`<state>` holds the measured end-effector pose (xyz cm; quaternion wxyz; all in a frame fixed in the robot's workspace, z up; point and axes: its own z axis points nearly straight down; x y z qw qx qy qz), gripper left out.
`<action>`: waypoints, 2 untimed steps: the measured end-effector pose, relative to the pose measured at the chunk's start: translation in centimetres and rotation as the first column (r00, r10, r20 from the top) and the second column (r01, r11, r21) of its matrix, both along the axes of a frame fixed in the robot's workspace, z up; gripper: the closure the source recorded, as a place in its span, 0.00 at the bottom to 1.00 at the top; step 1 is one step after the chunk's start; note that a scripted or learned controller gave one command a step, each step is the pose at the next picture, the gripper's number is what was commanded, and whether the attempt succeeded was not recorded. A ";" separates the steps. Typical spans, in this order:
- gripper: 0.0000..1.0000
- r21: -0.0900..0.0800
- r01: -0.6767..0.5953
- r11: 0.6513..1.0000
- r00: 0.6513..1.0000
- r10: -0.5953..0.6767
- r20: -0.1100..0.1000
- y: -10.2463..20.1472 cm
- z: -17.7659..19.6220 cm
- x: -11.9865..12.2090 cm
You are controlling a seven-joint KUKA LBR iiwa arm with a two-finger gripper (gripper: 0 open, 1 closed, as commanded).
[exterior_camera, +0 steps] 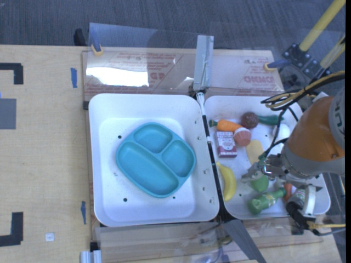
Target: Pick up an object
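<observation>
Green toy vegetable [260, 183] looks like the thing being gone for here, sitting in the right bin [236, 210] directly under the jaws. The gripper [267, 170] is low over that bin, metal bits right on top of the green piece, but honestly I cannot tell whether the jaws are apart or together, since the wrist hides too much at this angle, so I wouldn't say anything is held. Just beside it toward the front sits a second green piece [262, 203], lumpy like a pepper or broccoli, and something small and orange-red [289, 189] next to the wrist. Going outward: a banana [227, 181] lies along the left wall of the bin, a pale yellow piece [253, 150] sits behind the gripper, then a little red and white box [226, 144], a pinkish round fruit [242, 137], a carrot [229, 126], a dark reddish ball [249, 119] and a green chili [267, 119] at the back. Everything's crowded, so my guess is a clean grab is tricky without nudging neighbours. The left bin [104, 147] just carries a blue divided plate [156, 159], probably the drop spot. The arm [313, 138] comes in from the right, cables looping behind it.
</observation>
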<state>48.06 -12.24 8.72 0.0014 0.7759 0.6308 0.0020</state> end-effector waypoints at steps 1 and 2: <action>1.00 -0.003 0.001 1.000 1.000 -0.001 0.007 -0.1 1.1 0.3; 1.00 -0.001 -0.192 0.981 0.981 0.192 0.001 4.2 13.0 0.1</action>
